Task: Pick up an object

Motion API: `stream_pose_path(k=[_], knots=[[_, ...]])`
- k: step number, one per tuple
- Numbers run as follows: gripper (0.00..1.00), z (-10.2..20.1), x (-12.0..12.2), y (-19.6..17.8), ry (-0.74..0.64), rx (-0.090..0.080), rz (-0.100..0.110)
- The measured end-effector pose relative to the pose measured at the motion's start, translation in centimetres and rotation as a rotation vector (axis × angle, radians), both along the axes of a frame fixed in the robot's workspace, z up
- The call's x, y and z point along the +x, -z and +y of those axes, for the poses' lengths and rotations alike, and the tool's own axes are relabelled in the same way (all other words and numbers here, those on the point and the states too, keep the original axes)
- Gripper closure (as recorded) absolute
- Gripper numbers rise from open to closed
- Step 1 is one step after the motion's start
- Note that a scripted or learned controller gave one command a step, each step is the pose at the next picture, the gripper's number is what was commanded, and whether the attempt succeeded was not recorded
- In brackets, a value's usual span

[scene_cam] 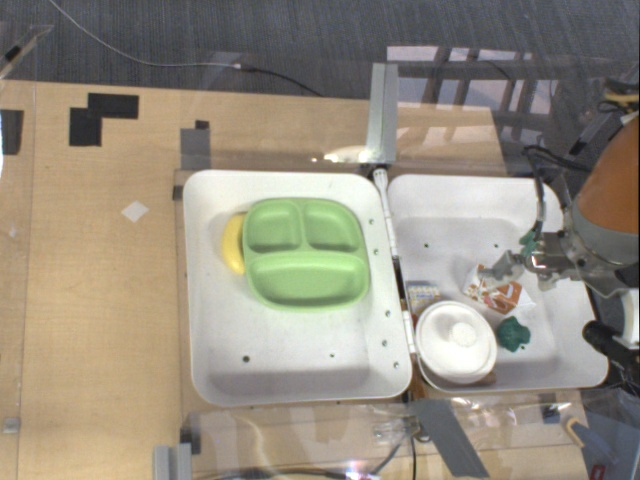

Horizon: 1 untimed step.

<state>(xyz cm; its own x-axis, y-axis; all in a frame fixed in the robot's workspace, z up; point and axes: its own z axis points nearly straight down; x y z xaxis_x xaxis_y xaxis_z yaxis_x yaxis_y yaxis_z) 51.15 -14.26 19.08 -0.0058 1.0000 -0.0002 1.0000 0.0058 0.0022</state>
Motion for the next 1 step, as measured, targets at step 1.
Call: stream_pose_path(k=[1], knots=[[0.0,-1.32,3.97,8.34,0.155,0.002,-0.028]])
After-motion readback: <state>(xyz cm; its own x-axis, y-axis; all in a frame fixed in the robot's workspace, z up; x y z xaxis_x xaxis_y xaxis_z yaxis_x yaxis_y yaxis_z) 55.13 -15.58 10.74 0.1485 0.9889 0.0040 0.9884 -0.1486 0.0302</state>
